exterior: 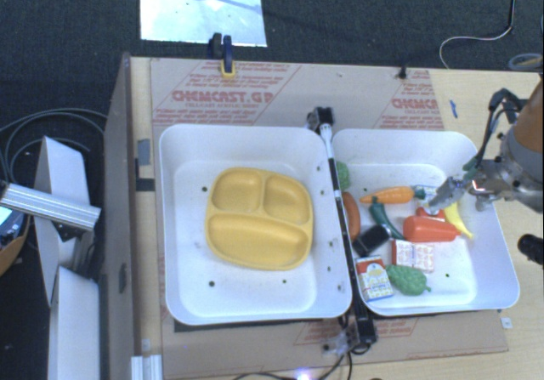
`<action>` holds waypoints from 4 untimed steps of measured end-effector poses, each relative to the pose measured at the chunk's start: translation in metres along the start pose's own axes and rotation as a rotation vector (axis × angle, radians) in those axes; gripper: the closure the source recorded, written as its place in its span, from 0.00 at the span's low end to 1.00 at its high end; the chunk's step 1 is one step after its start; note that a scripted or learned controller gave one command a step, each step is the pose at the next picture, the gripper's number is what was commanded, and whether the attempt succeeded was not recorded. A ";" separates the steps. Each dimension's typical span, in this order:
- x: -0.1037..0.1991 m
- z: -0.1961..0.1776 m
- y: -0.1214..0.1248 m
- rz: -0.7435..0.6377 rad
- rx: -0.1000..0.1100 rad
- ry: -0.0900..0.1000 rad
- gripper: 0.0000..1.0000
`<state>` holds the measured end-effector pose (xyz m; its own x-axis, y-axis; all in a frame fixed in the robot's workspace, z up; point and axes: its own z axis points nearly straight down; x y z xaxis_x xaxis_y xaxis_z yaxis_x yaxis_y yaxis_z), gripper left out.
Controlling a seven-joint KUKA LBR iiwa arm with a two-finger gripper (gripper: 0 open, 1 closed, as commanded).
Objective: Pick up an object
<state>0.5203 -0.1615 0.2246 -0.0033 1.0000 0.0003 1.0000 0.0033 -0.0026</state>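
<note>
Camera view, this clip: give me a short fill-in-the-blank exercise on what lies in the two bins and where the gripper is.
1. The yellow divided tray lies in the ____ bin as the camera sees it.
2. The gripper hangs over the ____ bin.
3. The toy carrot is ____ in colour.
4. The yellow divided tray has ____ compartments.

Missing words: left; right; orange; three
</note>
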 end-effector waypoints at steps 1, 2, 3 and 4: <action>0.043 0.110 0.011 0.003 -0.021 -0.007 0.00; 0.053 0.143 0.084 -0.001 0.000 0.000 0.00; 0.053 0.135 0.085 -0.003 0.001 0.001 1.00; 0.053 0.136 0.085 -0.003 0.001 0.001 0.00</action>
<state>0.6044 -0.1080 0.0889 -0.0059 1.0000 0.0013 1.0000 0.0059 -0.0032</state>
